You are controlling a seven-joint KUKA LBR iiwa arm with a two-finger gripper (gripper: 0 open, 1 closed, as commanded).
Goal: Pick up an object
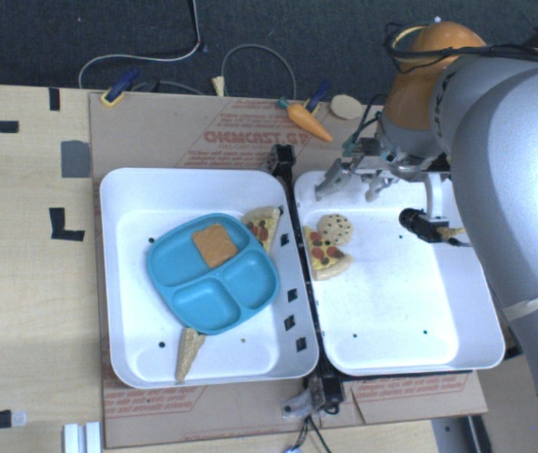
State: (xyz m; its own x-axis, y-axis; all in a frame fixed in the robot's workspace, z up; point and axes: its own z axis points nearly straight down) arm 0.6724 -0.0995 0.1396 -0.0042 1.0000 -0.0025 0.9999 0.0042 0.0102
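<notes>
Claw (354,185) hangs spread and unladen above the right bin (458,352)'s upper-left corner, likely lining up on the pizza slice (327,256).

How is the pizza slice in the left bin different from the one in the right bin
The left bin's pizza slice lies against the blue tray, partly hidden by its rim; the right bin's pizza slice lies in full view beside a cookie. The left one looks narrower and paler, the right one broader, with clearer red toppings. Both are toy slices lying flat near the divider between the bins.
</notes>
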